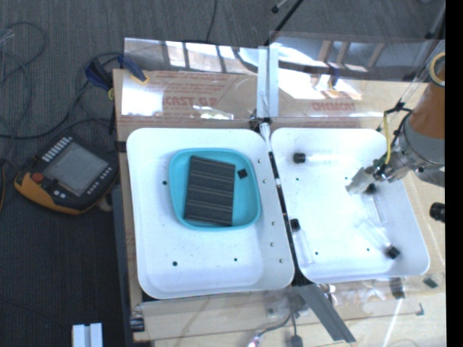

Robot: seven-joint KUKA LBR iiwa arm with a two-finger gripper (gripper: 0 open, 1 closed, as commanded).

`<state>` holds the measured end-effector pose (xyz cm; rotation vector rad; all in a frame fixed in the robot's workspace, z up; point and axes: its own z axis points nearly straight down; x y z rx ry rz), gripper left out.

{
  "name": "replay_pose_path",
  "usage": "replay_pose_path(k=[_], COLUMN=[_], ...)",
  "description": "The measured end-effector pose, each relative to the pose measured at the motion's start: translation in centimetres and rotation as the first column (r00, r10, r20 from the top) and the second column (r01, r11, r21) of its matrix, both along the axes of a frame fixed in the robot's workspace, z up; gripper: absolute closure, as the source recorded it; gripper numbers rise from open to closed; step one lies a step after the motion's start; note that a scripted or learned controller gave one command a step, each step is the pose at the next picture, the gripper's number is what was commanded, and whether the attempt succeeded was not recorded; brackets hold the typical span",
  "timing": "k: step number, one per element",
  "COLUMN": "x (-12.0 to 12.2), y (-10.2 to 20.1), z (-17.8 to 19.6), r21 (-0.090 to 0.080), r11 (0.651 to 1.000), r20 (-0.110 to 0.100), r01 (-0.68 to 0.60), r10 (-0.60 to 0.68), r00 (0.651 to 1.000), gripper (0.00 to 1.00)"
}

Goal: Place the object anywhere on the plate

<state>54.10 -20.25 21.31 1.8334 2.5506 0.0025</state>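
Camera view: my gripper (364,182) over right bin (340,215), finger state unreadable, grip cannot tell. Dark ribbed block (210,189) lies on teal plate (246,212), left bin (152,251). Risk: another reach nudges block off plate rim.

Two white bins sit side by side on the bench: the left bin (152,266) and the right bin (333,262), their inner rims touching. A clear panel (210,85) stands behind them, catching reflections. On the dark floor to the left lies a pendant (69,173) with a grey screen, and cables (14,85) trail near it.
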Motion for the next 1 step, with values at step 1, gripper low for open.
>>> replay_pose_path(k=[1], x=[0.00], y=[0.00], z=[0.00], r21=[0.000], r11=[1.000], r20=[0.000], r01=[0.000], r10=[0.000], r00=[1.000], gripper=[0.00])
